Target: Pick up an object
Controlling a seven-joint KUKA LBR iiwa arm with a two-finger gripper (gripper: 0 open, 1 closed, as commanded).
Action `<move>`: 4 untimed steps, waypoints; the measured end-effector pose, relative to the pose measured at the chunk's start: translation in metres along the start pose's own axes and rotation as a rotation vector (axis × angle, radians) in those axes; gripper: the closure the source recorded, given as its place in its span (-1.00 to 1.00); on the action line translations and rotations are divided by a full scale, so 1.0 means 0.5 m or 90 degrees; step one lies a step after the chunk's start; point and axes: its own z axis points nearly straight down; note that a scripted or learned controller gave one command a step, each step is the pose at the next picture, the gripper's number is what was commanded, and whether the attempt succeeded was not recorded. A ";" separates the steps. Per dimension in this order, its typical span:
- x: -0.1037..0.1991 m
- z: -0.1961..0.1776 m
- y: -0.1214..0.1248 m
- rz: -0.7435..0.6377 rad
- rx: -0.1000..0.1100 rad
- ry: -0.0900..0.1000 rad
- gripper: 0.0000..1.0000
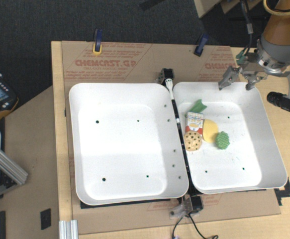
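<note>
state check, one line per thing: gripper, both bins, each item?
gripper: open, holding nothing, above the right bin's far rim
left bin: flat on the bench
right bin: holds all the items
cookie: lying flat
small carton: on its side, touching the cookie
yellow piece: lying beside the carton
green bumpy piece: lying loose
green flat piece: lying loose

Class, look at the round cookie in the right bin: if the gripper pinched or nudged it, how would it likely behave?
The cookie looks flat and round, so it would probably slide, not roll. Lying low on the right bin, its thin edge may be hard to pinch. It touches the small carton, so a push would likely shift that too.
</note>
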 end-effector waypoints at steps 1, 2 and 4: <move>-0.026 0.030 -0.276 0.005 0.007 0.002 -1.00; 0.088 0.249 -0.323 -0.001 0.003 0.002 -1.00; 0.025 0.060 -0.353 0.003 0.009 0.002 -1.00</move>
